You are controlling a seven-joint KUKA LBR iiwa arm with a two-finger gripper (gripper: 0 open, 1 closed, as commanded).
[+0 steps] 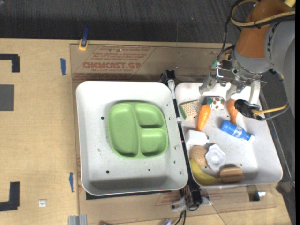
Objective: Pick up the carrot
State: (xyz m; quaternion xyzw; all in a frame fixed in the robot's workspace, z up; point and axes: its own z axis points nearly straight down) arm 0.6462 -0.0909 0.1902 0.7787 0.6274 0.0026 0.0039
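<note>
While the arm [262, 27] reaches in from the right, its pincer [224, 90] hangs over the back of the right bin [272, 168] with both fingers spread wide and nothing between them. Well to the pincer's left, the left bin [89, 125] holds a green divided plate [138, 129]. Just below and left of the pincer lies the carrot [203, 116], tilted, apart from the fingers. Directly below the pincer's right finger [243, 95] rests a second orange piece [232, 109], and below that a blue bottle [236, 131]. Further down lie a banana [202, 174] and a brown block [230, 174].
</note>
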